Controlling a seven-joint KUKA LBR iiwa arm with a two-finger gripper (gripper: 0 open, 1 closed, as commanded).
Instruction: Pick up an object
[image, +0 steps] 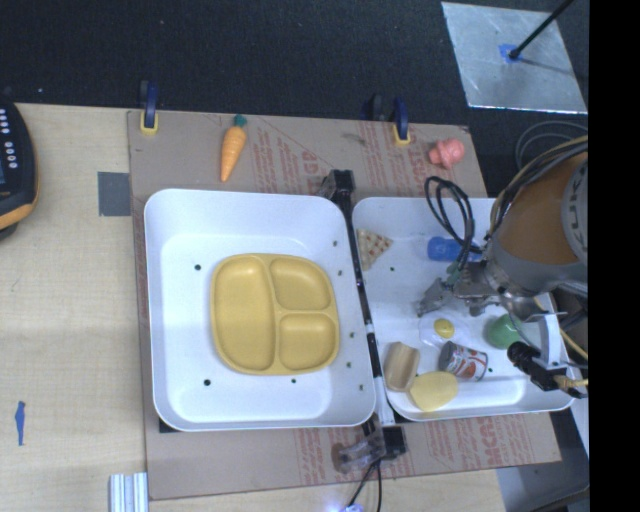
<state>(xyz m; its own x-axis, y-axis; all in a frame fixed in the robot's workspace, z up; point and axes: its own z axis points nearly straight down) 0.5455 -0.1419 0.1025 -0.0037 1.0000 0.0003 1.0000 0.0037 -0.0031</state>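
Grey gripper (440, 297) low in right bin (400, 212) among small items, finger state indeterminable, nothing visibly held; yellow object (443, 328) just beside, pick apparently not yet accomplished

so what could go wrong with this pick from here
1. The hand sits low in the right bin among closely packed things: the small yellow piece, the can and the green object. It might catch two at once or knock one aside.
2. The black cable loops over the bin near the blue object, so the arm could snag it.
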